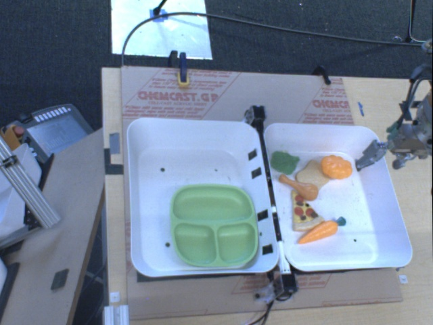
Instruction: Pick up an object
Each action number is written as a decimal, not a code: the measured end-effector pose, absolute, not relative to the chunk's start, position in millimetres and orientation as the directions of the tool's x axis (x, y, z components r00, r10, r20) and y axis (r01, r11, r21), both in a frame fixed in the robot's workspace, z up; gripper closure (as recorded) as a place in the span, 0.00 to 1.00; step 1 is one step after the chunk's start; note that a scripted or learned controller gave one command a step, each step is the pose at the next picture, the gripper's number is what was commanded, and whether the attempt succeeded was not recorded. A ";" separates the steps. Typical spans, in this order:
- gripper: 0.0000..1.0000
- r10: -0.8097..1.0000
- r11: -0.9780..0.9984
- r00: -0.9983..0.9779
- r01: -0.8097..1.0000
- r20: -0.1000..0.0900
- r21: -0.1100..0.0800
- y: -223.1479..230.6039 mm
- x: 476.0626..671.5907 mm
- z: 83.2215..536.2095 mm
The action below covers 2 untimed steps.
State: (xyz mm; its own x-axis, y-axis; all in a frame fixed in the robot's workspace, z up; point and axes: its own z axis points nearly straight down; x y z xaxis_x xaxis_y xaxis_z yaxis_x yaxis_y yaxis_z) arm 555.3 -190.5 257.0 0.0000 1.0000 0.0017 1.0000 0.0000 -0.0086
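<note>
Over the right edge of the right bin [399,229] the gripper [376,152] hangs, near the far right corner. One grey finger points down toward the bin wall, but I cannot tell if the hand is released or clenched; nothing is seen between its fingers.

All the things to pick lie in this same bin, toward its far left part. An orange round piece [336,166] is the closest to the gripper, just beside a pale bread slice [312,172]. A green leafy piece [285,161] is near the left wall, a brown drumstick [300,185] touches the bread, a pizza slice [304,212] lies below it, and a carrot [318,231] is nearer the front. The left bin [145,202] carries a green divided plate [214,225].

I think the orange piece is the best choice, because it stands tall and free on one side. The arm should come straight down over it, with the fingers wide, and not catch the bread.
</note>
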 end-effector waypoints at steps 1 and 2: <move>0.00 1.000 0.003 -0.003 1.000 -0.001 0.002 -189.9 557.5 262.8; 0.00 1.000 0.001 -0.001 1.000 0.000 -0.002 -197.3 554.1 217.3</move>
